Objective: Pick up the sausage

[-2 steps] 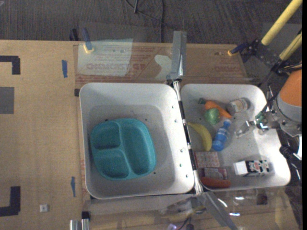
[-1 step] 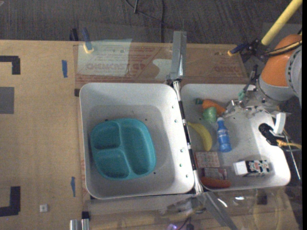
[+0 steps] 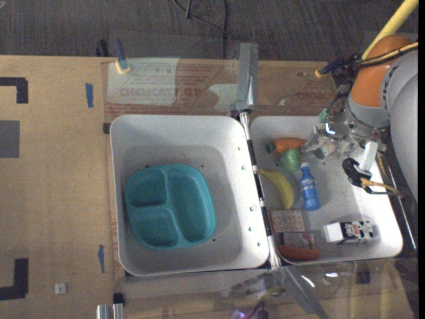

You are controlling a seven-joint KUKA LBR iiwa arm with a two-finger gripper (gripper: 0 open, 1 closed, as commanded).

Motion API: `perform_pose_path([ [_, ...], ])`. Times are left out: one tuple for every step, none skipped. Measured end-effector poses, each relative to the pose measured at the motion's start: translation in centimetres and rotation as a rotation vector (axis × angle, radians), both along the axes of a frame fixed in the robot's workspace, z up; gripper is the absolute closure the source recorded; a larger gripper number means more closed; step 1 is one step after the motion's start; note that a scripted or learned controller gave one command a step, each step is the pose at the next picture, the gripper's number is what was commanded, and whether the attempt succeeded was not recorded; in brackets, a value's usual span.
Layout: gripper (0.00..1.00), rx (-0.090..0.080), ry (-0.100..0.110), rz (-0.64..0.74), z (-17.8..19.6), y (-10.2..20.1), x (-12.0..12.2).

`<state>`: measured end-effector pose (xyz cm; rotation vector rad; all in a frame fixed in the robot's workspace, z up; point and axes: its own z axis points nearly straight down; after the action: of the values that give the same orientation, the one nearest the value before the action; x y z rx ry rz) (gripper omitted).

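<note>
The sausage [image 3: 299,252] is a reddish-brown link lying flat in the right bin [image 3: 392,244], against its near wall and just below a small printed packet [image 3: 290,221]. My gripper [image 3: 317,143] hangs over the far part of that bin, beside an orange carrot [image 3: 287,144] and a green piece [image 3: 290,159]. It is well away from the sausage, which lies uncovered toward the front of the bin.
The right bin also holds a banana [image 3: 283,187], a blue bottle [image 3: 309,189] and a black-and-white carton [image 3: 349,231]. A teal divided plate [image 3: 170,205] lies in the left bin [image 3: 126,138]. The arm's grey body and orange band [image 3: 373,85] cover the right bin's far right corner.
</note>
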<state>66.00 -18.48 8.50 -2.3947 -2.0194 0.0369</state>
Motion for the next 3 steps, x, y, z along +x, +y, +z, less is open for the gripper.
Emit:
perform_pose_path([
  [0.00,-0.010,0.008,-0.364,0.2,2.4,-0.2],
  [0.00,-0.001,-0.025,-0.705,4.9,3.8,0.7],
  [0.00,-0.002,-0.022,-0.797,8.8,-2.5,-4.1],
])
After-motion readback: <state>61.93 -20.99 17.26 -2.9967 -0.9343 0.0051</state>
